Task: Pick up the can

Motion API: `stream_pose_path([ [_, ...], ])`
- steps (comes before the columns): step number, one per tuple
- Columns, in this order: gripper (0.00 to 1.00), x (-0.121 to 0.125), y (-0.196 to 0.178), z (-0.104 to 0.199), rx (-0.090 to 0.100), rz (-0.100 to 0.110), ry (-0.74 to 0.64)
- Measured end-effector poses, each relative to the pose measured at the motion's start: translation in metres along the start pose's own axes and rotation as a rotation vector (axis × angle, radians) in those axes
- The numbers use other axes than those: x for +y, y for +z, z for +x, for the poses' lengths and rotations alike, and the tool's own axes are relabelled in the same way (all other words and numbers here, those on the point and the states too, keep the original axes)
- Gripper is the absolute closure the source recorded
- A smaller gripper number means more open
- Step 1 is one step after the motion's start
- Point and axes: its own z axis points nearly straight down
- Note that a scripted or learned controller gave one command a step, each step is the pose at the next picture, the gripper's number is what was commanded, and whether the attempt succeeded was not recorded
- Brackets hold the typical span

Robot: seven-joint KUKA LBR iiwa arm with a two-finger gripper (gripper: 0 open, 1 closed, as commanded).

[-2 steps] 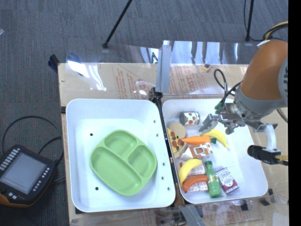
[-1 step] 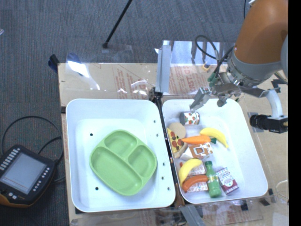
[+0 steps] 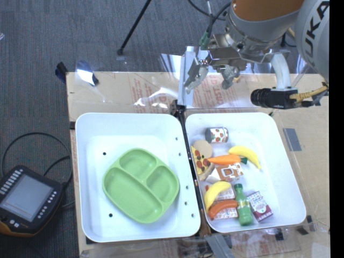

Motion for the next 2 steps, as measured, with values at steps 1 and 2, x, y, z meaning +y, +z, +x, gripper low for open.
stream_pose_path([
  [1, 0.00, 0.026, 0.001, 0.063, -0.002, 0.002, 0.199],
  [2, 0.00, 0.046, 0.001, 0.110, -0.002, 0.001, 0.339],
])
